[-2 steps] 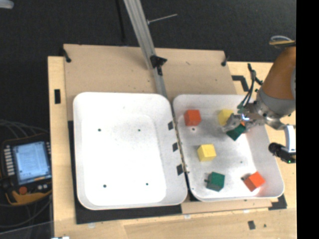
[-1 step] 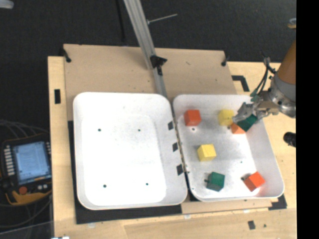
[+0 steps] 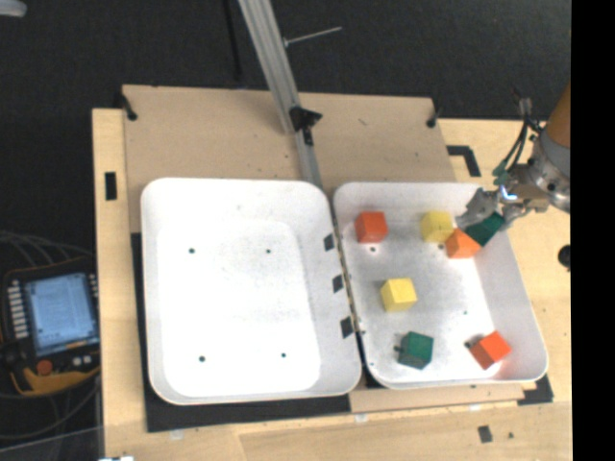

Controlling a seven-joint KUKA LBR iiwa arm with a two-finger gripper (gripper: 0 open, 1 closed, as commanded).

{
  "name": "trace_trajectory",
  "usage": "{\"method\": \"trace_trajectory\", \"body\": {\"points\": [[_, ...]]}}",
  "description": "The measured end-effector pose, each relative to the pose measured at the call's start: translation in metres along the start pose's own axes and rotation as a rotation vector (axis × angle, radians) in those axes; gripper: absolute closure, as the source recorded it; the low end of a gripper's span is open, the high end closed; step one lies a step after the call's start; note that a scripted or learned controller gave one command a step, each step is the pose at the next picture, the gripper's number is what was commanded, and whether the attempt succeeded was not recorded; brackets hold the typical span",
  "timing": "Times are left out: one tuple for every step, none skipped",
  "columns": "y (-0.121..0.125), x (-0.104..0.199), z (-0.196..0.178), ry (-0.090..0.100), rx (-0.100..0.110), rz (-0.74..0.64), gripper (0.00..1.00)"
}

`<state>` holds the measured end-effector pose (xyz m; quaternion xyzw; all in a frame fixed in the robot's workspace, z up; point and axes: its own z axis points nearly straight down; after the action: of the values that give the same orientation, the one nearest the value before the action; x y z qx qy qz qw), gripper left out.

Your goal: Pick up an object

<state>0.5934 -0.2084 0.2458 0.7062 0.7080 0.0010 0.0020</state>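
Note:
My gripper (image 3: 490, 217) hangs over the top right corner of the right bin (image 3: 514, 286). A dark green block (image 3: 486, 229) sits between its fingertips, and the fingers are shut on it. Just below and left of it, an orange block (image 3: 461, 245) lies tilted on the bin floor, touching or nearly touching the green one. Also in this bin are an orange-red cube (image 3: 371, 227), a yellow rounded piece (image 3: 436, 226), a yellow cube (image 3: 398, 294), a second green block (image 3: 415, 350) and another orange cube (image 3: 489, 349).
The left bin (image 3: 163, 286) lies beside the right one, joined along a hinged middle edge (image 3: 342, 281). A metal pole (image 3: 274, 60) slants up from behind the bins. A handheld control pad (image 3: 53, 320) rests off the bench at far left.

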Motion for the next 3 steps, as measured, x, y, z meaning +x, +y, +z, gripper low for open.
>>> {"method": "trace_trajectory", "body": {"points": [[0.01, 0.059, -0.007, 0.002, 0.002, -0.005, 1.0], [0.031, 0.113, -0.005, 0.002, 0.002, -0.005, 1.0], [0.04, 0.169, 0.007, 0.002, 0.006, -0.004, 1.0]]}}
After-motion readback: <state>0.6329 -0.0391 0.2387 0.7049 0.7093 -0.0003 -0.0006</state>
